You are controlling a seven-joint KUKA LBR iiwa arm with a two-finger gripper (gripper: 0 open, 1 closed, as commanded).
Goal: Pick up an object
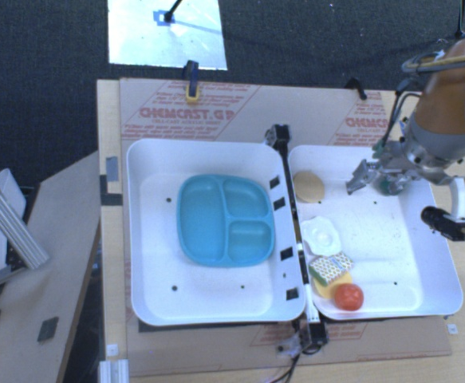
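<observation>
The jaws (373, 179) hang spread and grasping nothing at two o'clock in the right bin (423, 294); the toys cluster at seven o'clock, so closing here risks catching nothing.

blue tray (224, 220), gripper (369, 175) over right bin (423, 278)

In the right bin lie a round tan disc (309, 186), a white fried-egg-like piece (321, 235), a speckled sandwich-like block (330, 268) and a red tomato (348, 297), close together.
</observation>
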